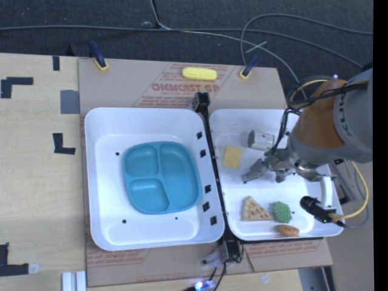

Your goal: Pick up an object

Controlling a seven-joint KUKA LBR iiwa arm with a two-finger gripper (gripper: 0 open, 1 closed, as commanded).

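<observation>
Gripper: the gripper (253,173) sits low over the middle of the right bin (242,119), pointing toward the bin's left side. From this angle I cannot tell whether it is open or closed.
Arm: the grey arm (354,126) with its orange band (318,123) comes in from the right and covers the bin's right side.
Cheese: a flat yellow square (232,156) lies on the bin floor up and left of the gripper, near it but apart.
Can: a small grey-white cylinder (260,139) lies on its side toward the far wall, right of the cheese and just above the gripper.
Pizza: a triangular slice (255,210) lies toward the near wall, below the gripper and well apart from it.
Green piece: a knobbly lump (281,211) sits just right of the pizza. Whether the two touch is unclear.
Orange piece: a small oval (288,229) rests against the near wall, just below the green piece.
In the way: the wrist hangs close beside the can, so the can is the most crowded thing. The cheese and the pizza each have bare floor around them.
Left bin: the left bin (97,162) holds a blue three-part plate (162,176) at its centre.
Seam: a black clamp (200,100) sits at the far end, where the two bins meet.
Outside: a yellow piece (199,73) lies on the cardboard (133,83) behind the bins.
</observation>
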